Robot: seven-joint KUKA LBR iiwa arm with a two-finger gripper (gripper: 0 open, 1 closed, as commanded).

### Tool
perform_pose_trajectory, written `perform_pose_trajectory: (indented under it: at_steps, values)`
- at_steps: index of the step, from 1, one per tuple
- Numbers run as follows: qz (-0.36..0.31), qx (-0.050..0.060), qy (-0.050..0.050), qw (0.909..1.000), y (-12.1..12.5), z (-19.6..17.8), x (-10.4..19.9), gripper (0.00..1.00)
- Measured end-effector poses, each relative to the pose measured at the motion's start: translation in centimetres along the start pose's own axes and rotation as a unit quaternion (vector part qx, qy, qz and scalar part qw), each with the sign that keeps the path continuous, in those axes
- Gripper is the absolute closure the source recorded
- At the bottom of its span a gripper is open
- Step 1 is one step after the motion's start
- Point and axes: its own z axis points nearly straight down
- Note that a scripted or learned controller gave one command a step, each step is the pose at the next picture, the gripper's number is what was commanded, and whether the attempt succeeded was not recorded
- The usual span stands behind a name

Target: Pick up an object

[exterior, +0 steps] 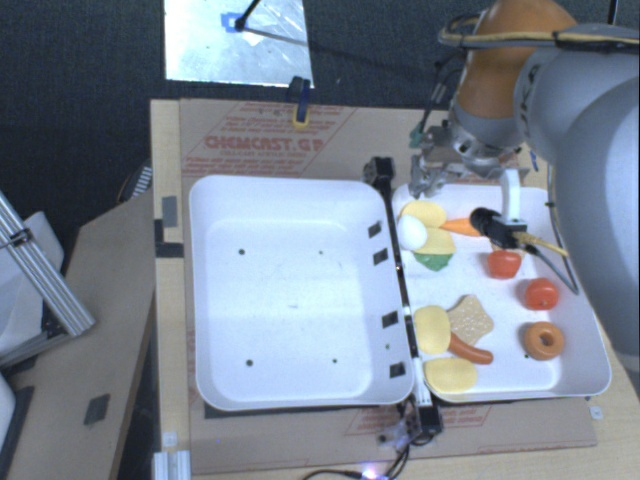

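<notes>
My gripper [426, 182] hangs over the far left corner of the right bin [590, 368], open with nothing between its fingers. Just below it lie a yellow piece [425, 213], a white egg [412, 232] and a green piece [434, 261] under a second yellow piece [439, 240]. An orange carrot [459, 226] lies to their right. Further right sit two red pieces [504, 263] [541, 293] and a brown doughnut [544, 340].
At the right bin's near left are a yellow piece [432, 328], a slice of toast [470, 317], a red sausage [470, 350] and another yellow piece [451, 373]. The left bin [290, 288] adjoins along a black-clipped divider [395, 268]. The arm's bulk overhangs the right side.
</notes>
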Motion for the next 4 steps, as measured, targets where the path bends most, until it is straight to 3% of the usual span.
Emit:
perform_pose_trajectory:
  at_steps: [1, 2, 3, 4]
  values:
    - [0.0, 0.003, 0.002, 1.0, -1.3, -0.1, 6.9, 1.0]
    - [0.0, 0.002, 0.002, 1.0, -0.5, 0.2, 12.3, 1.0]
    - [-0.001, 0.004, 0.002, 1.0, -3.0, 3.1, 21.6, 1.0]
    - [0.002, 0.003, 0.001, 1.0, -3.1, 3.3, 22.5, 1.0]
